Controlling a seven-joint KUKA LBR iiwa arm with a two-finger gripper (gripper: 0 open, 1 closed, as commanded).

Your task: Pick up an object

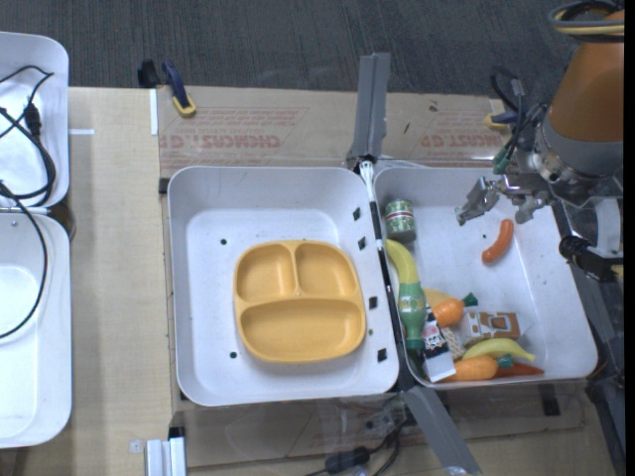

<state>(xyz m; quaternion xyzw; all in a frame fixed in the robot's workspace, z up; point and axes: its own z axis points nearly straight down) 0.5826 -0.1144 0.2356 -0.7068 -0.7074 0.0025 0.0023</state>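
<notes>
The arm's upper part is cut off at the right edge. Its gripper hangs tilted over the right bin, near the far wall; the fingers look spread, grasping nothing. Just beside them a sausage lies on the bin floor, long axis slanting from near-left to far-right, apart from the fingers.
</notes>
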